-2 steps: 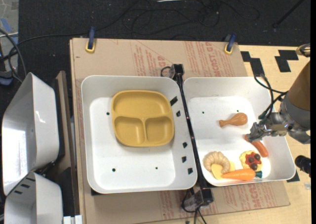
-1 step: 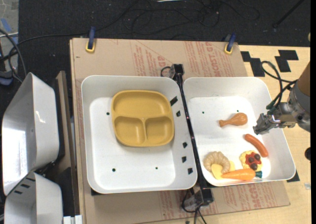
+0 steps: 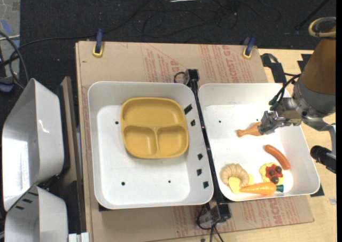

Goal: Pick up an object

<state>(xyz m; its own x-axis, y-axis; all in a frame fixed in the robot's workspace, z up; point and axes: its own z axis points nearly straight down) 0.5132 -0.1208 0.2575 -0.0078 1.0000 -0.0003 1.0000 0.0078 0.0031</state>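
1. Left bin (image 3: pixel 107 182): white, shallow. Holds a yellow plate (image 3: pixel 155 127) with three compartments, lying flat in the bin's upper middle.
2. Right bin (image 3: pixel 224 96): white, shallow, touching the left bin along its left wall. Holds five food items.
3. Drumstick (image 3: pixel 248 131): orange-brown, lying in the middle of the right bin, its right end at the gripper's tips.
4. Sausage (image 3: pixel 277 156): red-orange, slanted, below and right of the drumstick, apart from it.
5. Pastry (image 3: pixel 234 173): pale, ridged, near the bin's lower wall.
6. Carrot (image 3: pixel 258 187): orange, lying along the lower wall, just right of the pastry.
7. Tart (image 3: pixel 273 172): yellow with dark berries, just above the carrot.
8. Gripper (image 3: pixel 268 123): low over the right bin, reaching in from the right, closed on the drumstick's right end.
9. Arm (image 3: pixel 320 75): grey with orange band, over the bin's right edge.
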